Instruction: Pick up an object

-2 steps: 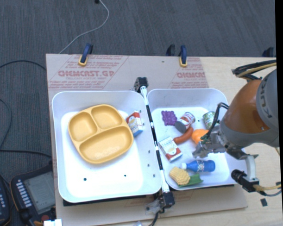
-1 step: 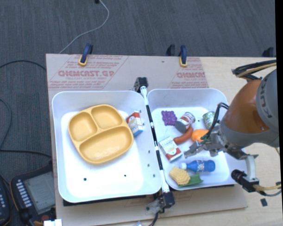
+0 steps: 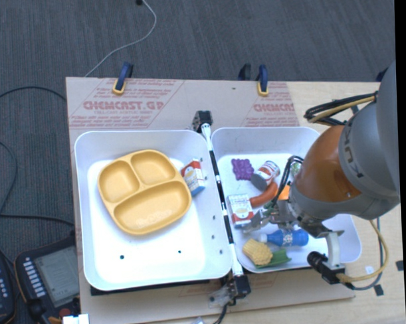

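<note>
Overhead, the grey arm with its orange band (image 3: 326, 170) leans over the right-hand shallow white bin (image 3: 302, 136) on the brown counter (image 3: 154, 103), its claw (image 3: 275, 215) low among the toys; whether the claw is open or closed cannot be told, for the wrist covers it. Around the claw lie a blue plastic bottle (image 3: 289, 239) just below it, a yellow toy corn cob with green husk (image 3: 259, 252) at the bin's near edge, a small red-and-white carton (image 3: 240, 208) to its left, an orange carrot-shaped toy (image 3: 264, 196), a purple bunch of toy grapes (image 3: 241, 168) and a red-and-white can (image 3: 268, 169) farther back. Left of that bin, the second white bin (image 3: 93, 261) bears a yellow three-part plastic plate (image 3: 144, 191), with a small carton (image 3: 193, 177) touching its right rim.
</note>
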`<state>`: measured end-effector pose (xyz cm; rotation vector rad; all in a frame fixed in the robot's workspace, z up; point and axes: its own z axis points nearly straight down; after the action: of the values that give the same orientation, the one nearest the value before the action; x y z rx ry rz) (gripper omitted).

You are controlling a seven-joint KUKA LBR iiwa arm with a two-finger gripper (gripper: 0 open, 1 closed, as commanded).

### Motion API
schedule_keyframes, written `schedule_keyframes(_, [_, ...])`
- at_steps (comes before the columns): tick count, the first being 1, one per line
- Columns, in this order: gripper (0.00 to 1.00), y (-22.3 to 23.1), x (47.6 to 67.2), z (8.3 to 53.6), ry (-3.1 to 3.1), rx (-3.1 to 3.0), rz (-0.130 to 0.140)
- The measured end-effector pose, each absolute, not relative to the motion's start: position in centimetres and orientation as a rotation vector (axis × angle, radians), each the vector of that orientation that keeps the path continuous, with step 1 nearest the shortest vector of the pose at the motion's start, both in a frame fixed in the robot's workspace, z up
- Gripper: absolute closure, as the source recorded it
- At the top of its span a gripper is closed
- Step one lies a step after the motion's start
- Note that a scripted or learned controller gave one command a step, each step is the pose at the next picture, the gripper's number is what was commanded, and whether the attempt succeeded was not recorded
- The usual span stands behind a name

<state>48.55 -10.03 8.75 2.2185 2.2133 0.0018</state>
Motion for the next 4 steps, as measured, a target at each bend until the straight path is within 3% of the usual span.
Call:
schedule_keyframes(1, [1.0,-9.93,48.77,9.85,2.213,2.215,0.009])
schedule_keyframes(2, [0.0,-9.93,48.76,9.85,2.213,2.216,0.009])
schedule_keyframes(3, [1.0,-9.92,48.81,10.8,2.213,2.215,0.009])
schedule_keyframes(4, [0.0,-9.92,48.81,10.79,2.213,2.215,0.009])
